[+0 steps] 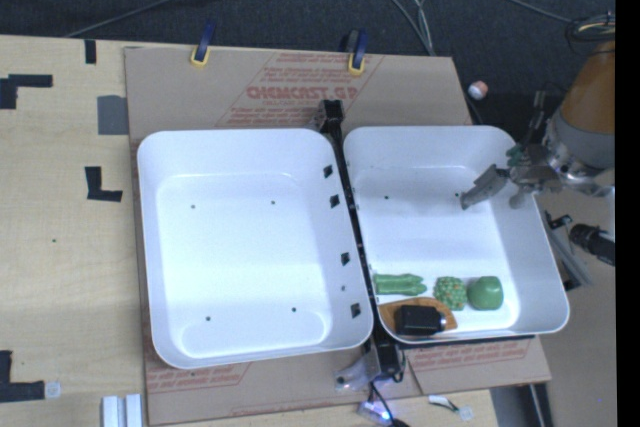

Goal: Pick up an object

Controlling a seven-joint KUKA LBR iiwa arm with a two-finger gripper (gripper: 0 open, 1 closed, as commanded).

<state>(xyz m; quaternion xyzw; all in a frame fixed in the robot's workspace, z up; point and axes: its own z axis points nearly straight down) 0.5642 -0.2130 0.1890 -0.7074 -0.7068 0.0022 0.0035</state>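
Wooden bench top (60,245) with some black tape marks on the left, and a sheet of cardboard (290,85) clamped down at the back that both bins sit on. Going left to right: left bin (160,215) has only its white floor showing, then the black divider clips (345,215) where the two bins meet. Right bin (530,245) has all the stuff bunched along its near edge: a long green pod-looking thing (399,284), a black object (419,320) sitting on something orange (445,319) (can't really make out what either is, too small), a bumpy green broccoli-ish piece (450,292), and just beside it a smooth green block (485,293). My gripper (495,185) is over the far right part of that bin, well apart from the objects, fingers spread and holding nothing, with one finger (478,192) pointing left toward the bin's middle. Dark carpet and cables run along the top.
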